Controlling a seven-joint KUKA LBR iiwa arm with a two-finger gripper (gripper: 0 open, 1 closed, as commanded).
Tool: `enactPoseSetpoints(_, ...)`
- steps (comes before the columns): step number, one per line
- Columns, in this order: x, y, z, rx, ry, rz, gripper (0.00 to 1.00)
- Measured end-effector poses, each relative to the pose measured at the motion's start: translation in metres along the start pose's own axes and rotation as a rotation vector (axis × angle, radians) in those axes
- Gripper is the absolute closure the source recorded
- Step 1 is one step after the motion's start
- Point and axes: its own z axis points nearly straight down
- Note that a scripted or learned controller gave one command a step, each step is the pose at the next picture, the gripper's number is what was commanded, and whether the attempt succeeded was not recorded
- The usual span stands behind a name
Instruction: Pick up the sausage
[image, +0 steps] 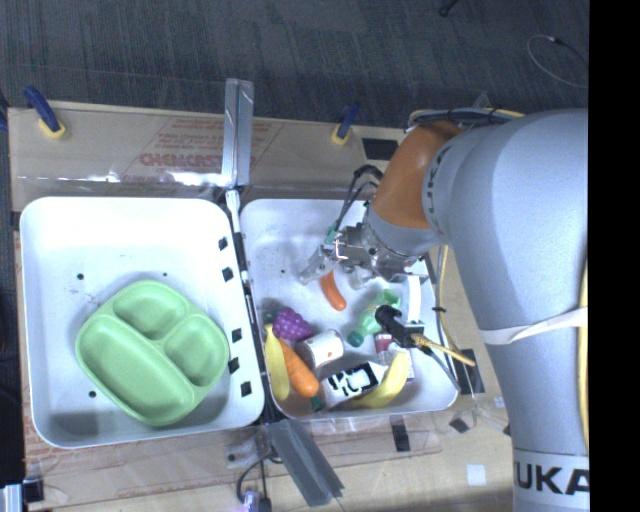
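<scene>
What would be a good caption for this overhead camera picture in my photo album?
Grey arm's end effector poised just above an orange sausage in the right bin; green tray in the left.

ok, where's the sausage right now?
In the right bin, mid-floor: the sausage lies just below the end effector, above the grapes.

Bright even overhead light; white bins (60, 230) near overexposed, soft shadows, slight overall blur.
</scene>
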Motion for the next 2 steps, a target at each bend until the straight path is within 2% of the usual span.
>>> enactPoseSetpoints(1,0.001,-0.001,-0.005,0.009,0.001,-0.004,1.00)
enactPoseSetpoints(2,0.004,-0.006,-0.091,-0.004,-0.001,-0.227,1.00)
